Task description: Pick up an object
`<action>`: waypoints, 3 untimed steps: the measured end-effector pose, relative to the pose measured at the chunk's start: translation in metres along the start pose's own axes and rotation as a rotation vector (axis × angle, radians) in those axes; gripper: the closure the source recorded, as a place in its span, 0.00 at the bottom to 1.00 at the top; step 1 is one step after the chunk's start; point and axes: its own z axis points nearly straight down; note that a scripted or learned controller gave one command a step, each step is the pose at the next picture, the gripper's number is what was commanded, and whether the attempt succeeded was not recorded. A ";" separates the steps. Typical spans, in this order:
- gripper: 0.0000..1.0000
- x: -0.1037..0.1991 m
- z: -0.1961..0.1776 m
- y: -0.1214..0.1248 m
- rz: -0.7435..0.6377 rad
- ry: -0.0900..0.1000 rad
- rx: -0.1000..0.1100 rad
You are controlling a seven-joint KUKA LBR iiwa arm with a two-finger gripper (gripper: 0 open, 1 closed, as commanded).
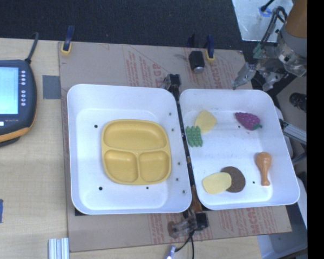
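Lying in the right bin (232,151), toward its far right corner: purple grape cluster (248,120), resting flat and touching nothing else.

Lying in the same bin, toward its far left: pale yellow piece (206,121), with a green ridged piece (194,136) sitting just beside it on the near-left, close against the bin's left wall; whether the two are touching cannot be told.

Lying by the right wall of that bin: tan drumstick (263,168), thick end pointing away from the camera, thin end pointing toward it, well apart from the grapes.

Lying toward the near side of that bin: yellow oval slice (216,183), overlapping the left edge of a brown disc (236,178).

Hovering beyond the far right corner of the right bin, outside its rim: gripper (256,79), fingers standing spread apart, pinching nothing, nearest to the grape cluster but well clear of it. Reaching in from the right behind it: grey arm (289,53).

Sitting side by side with the right bin, rims touching along the middle: left bin (86,144), holding a yellow divided plate (136,150) with one long compartment at the back and two smaller ones at the front, placed near the bin's centre.

Lying under both bins: brown cardboard sheet (124,58), being pinned at its far edge by blue clamps (68,39).

Resting on the bench (27,182) at far left, apart from the bins: control pendant (8,101) with a pale screen.
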 end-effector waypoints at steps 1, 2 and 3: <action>0.00 0.035 0.098 -0.015 -0.001 0.000 0.002; 0.00 0.052 0.180 0.001 -0.001 0.000 0.003; 1.00 0.051 0.169 0.002 -0.003 -0.001 0.002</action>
